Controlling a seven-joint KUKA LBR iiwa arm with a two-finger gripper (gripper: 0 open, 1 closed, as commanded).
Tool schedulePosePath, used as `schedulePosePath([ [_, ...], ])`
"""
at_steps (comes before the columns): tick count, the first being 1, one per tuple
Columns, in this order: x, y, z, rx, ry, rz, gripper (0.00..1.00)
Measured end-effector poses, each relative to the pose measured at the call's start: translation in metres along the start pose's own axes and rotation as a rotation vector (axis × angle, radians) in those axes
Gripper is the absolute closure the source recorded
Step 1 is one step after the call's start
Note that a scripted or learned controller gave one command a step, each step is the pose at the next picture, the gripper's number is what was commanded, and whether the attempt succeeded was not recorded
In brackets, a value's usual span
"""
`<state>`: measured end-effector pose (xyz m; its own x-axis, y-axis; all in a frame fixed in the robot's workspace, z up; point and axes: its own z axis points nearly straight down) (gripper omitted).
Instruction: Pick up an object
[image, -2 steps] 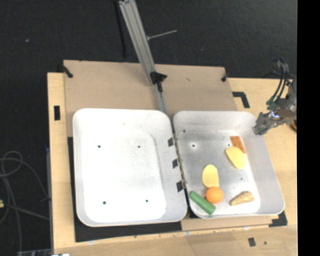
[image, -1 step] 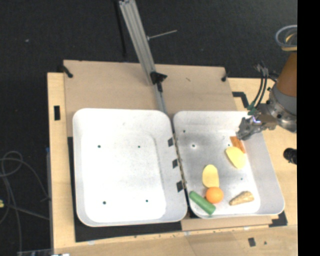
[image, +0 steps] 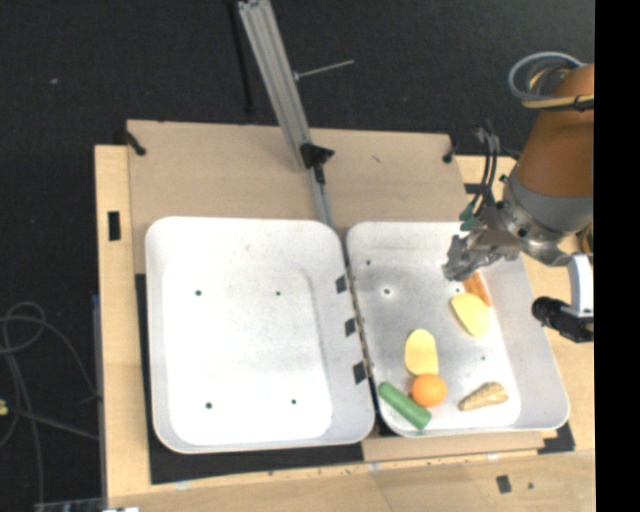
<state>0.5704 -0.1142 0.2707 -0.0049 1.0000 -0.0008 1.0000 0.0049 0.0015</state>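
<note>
Grey metal and an orange band fill the upper right of the frame, where the arm (image: 548, 160) leans in over the right bin (image: 400, 250). Its gripper (image: 466, 262) hangs low over the upper right part of that bin, close above an orange carrot-like piece (image: 479, 288) that pokes out just below it. Whether the gripper is clenched, released or actually touching that piece I cannot tell from this angle; the dark metal blurs together.

Just below the orange piece lies a pale yellow wedge (image: 471, 314), nearly touching it. Nearer the middle of the bin sits a yellow oval piece (image: 421, 351), and right under it an orange ball (image: 428, 390), the two touching. A green stick (image: 404, 406) lies aslant at the bin's lower left corner, beside the ball. A tan, cone-like piece (image: 483, 397) rests toward the lower right.

The left bin (image: 245, 330) sits alongside, edge to edge with the right one.
</note>
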Motion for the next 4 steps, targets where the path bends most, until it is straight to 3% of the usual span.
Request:
schedulePosePath([
  [1, 0.049, -0.007, 0.015, 0.001, 0.001, 0.000, 1.00],
  [4, 0.195, -0.013, 0.008, 0.001, 0.002, -0.002, 1.00],
])
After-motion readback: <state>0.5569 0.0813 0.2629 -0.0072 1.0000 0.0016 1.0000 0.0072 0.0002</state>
